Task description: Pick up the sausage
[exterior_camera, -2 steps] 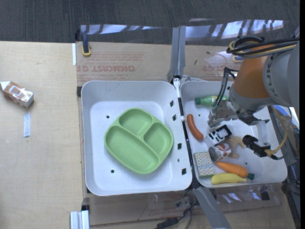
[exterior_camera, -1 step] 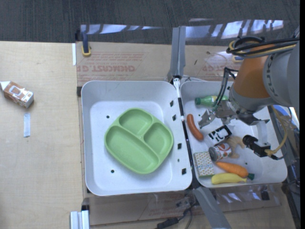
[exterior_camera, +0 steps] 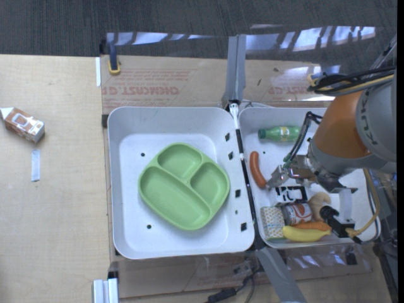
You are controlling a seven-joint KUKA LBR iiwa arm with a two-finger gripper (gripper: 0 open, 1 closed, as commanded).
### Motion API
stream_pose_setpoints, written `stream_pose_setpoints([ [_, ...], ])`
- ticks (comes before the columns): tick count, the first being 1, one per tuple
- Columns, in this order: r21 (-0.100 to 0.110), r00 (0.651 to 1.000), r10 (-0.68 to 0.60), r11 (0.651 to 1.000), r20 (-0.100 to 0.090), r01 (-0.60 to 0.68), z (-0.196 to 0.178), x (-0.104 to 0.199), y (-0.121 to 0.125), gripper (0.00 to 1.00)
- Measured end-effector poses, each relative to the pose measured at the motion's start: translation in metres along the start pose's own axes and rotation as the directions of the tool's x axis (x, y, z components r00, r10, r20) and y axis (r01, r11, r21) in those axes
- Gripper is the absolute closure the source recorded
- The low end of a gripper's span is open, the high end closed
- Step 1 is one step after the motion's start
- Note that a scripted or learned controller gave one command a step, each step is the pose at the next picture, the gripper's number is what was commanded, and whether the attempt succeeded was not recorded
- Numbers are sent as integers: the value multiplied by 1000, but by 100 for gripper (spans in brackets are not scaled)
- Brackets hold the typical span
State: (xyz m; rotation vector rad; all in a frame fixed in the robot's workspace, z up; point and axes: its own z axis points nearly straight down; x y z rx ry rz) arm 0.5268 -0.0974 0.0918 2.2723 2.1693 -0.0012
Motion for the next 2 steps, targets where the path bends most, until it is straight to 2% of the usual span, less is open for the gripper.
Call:
stream_pose_setpoints([
  [1,1,993,-115,993,0,115,0,3,67,0],
  [2,1,993,-115,993,1,115,-8,2,67,100],
])
